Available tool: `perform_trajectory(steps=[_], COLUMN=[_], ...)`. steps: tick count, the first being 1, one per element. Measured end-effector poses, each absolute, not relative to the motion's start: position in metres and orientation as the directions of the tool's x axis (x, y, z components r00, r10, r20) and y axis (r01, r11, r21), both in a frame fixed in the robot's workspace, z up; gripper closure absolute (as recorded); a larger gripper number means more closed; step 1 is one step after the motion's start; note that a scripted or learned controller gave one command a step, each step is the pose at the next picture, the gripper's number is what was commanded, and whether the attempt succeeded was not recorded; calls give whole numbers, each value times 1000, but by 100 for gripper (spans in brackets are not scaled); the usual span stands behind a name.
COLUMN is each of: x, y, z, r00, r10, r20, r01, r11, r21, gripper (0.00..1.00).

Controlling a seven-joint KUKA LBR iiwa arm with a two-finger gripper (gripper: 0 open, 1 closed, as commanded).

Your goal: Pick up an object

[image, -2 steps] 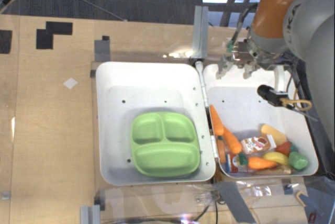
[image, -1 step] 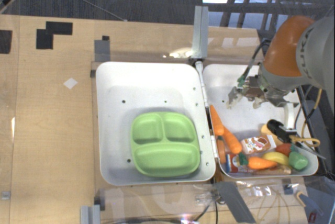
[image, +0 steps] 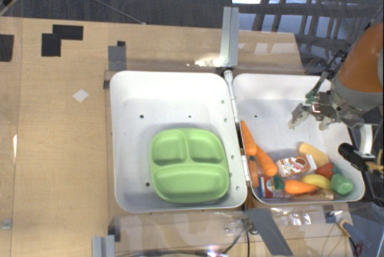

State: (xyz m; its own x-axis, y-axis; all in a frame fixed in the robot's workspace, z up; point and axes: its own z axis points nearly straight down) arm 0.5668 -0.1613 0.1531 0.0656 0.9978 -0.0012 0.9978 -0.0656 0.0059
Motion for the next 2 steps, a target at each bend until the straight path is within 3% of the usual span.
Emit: perform_trajectory(steps=[1,2], x=[531,531], y=[-189,-189], z=[94,94], r00=[148,148], r10=[989,989], r20=[0,0], r01=[989,989], r11=[-148,-148], r21=[6,6], gripper=[0,0])
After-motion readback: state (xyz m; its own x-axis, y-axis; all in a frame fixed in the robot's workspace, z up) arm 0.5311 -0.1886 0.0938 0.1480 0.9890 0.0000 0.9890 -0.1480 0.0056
